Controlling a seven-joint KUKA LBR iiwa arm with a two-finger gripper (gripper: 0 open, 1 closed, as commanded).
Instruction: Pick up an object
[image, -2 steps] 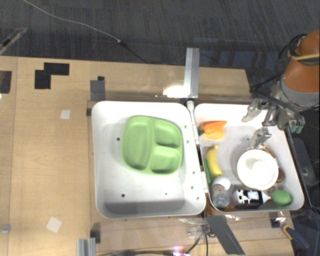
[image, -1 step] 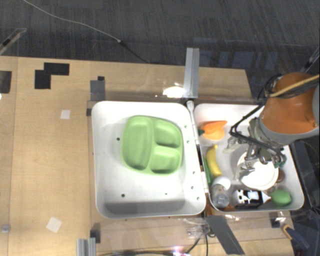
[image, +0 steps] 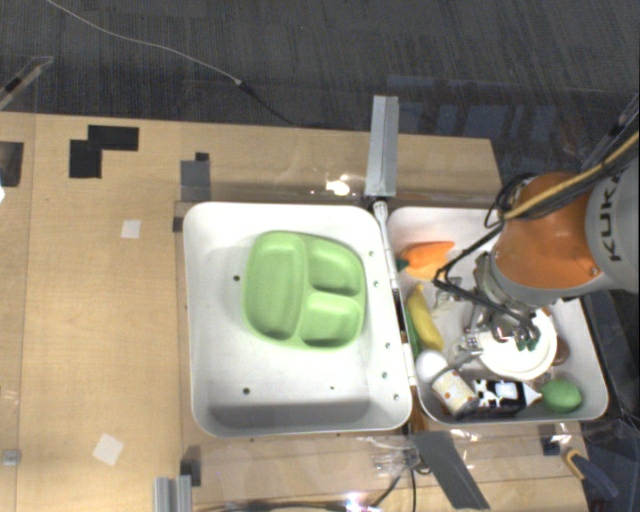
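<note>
A brown desk (image: 90, 330) has two white bins on it, side by side. The left bin (image: 215, 400) holds a green tray (image: 303, 288) with three little sections. The tray sits near the middle of that bin, tipped a bit.

The right bin (image: 590, 385) is full of small things. A carrot (image: 430, 255) lies near the top left corner. Just below it is a banana (image: 424, 322), lying along the left wall. Below the banana is a white egg (image: 430, 364). Next to the egg, at the bottom edge, is a small box (image: 452, 391). A black and white thing (image: 497, 395) lies beside the box. A green ball (image: 562, 396) sits in the bottom right corner. A white round plate (image: 532, 352) is near the middle, partly under the arm.

The arm (image: 545, 245) comes in from the right, with its orange band over the right bin. The end effector (image: 492, 335) points down over the plate, close to the banana. I cannot tell if it is wide or narrow. I see nothing held in it.
</note>
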